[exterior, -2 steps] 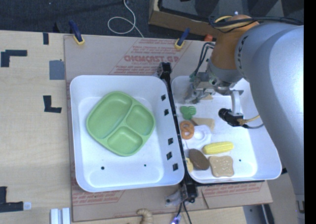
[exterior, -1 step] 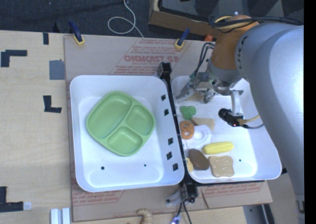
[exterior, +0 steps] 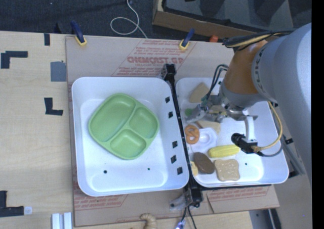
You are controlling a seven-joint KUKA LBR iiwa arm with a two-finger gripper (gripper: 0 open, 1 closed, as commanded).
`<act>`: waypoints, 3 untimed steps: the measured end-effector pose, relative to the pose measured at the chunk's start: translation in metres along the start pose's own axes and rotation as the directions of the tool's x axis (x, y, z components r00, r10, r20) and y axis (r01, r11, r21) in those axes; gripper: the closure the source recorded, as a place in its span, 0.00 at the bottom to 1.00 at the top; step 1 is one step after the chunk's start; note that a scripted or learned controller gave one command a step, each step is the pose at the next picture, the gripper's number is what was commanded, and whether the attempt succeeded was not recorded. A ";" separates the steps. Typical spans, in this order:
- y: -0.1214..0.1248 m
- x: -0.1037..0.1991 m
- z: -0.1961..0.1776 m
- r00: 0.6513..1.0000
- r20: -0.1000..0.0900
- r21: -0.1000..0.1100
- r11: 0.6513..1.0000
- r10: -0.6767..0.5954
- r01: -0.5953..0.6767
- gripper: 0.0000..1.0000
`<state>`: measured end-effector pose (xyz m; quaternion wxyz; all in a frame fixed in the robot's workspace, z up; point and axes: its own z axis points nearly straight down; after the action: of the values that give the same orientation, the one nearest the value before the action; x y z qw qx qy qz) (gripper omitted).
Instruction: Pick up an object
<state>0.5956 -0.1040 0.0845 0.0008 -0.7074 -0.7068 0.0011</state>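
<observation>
I am reaching in from the right, my grey arm (exterior: 291, 66) with its orange band (exterior: 243, 69) hanging over the right bin (exterior: 268, 175). My end effector (exterior: 212, 109) is sitting low over the upper middle of that bin, among the toy food pieces, and my own wrist is hiding its tip from the camera, so I cannot tell whether it is open or closed, or whether anything is in it.

Below my end effector, a pretzel (exterior: 192, 133) is lying near the bin's left wall, and a small white piece (exterior: 206, 136) is sitting just beside it on the right. A yellow corn cob (exterior: 223, 151) is lying crosswise toward the lower middle. A brown oval piece (exterior: 203, 163) is resting close to the bottom left corner, and a slice of toast (exterior: 227, 170) is lying just beside it to the right. A tan wedge (exterior: 199, 92) is lying near the upper left of the bin, close to my wrist, and something small and green (exterior: 189, 113) is peeking out near the left wall; it is too hidden to name.

The left bin (exterior: 88, 172) is holding a green divided plate (exterior: 123, 126), lying flat at a tilt to the bin's walls. Both bins are resting on a cardboard sheet (exterior: 147, 56) clamped to the surface (exterior: 30, 137).
</observation>
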 end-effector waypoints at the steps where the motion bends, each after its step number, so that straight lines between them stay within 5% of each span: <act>1: 0.053 0.000 0.000 1.000 0.000 -0.006 1.000 -0.003 0.003 0.00; 2: 0.072 -0.004 0.001 1.000 -0.003 0.006 1.000 -0.003 0.003 0.00; 3: 0.069 -0.003 -0.009 1.000 -0.005 0.018 1.000 -0.001 0.001 1.00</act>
<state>0.6649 -0.1073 0.0930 0.0091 -0.7070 -0.7071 0.0057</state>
